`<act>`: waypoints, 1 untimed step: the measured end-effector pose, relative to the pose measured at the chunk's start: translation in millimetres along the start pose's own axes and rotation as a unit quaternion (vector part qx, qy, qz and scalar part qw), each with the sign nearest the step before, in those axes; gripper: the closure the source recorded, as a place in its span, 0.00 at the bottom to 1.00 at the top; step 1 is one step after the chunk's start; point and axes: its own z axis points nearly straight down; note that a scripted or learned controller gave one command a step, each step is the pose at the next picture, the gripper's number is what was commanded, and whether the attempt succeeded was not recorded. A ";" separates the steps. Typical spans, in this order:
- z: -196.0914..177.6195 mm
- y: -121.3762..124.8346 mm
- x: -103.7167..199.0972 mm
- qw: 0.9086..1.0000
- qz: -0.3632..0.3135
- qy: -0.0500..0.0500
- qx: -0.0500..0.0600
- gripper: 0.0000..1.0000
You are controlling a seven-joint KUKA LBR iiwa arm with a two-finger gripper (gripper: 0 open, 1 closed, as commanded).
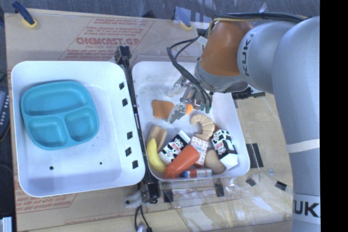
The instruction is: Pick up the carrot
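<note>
Carrot (183, 161) lies at the near edge of the right bin (142, 74), slanted, wedged in the toy pile: banana (153, 156) to its left, milk cartons (175, 148) just behind, marker (196, 173) along its near side. The gripper (184, 106) hangs over the bin's middle, well behind the carrot, next to an orange wedge (161, 109) and a croissant (205, 124); something small and orange sits right at its tip, can't tell what, and can't tell its grip state. Carrot not yet grasped. Blue tray (57, 114) sits alone in the left bin (22, 171).
</note>
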 end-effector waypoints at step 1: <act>-14.2 3.0 -2.8 1.000 -0.004 -0.004 0.000 1.00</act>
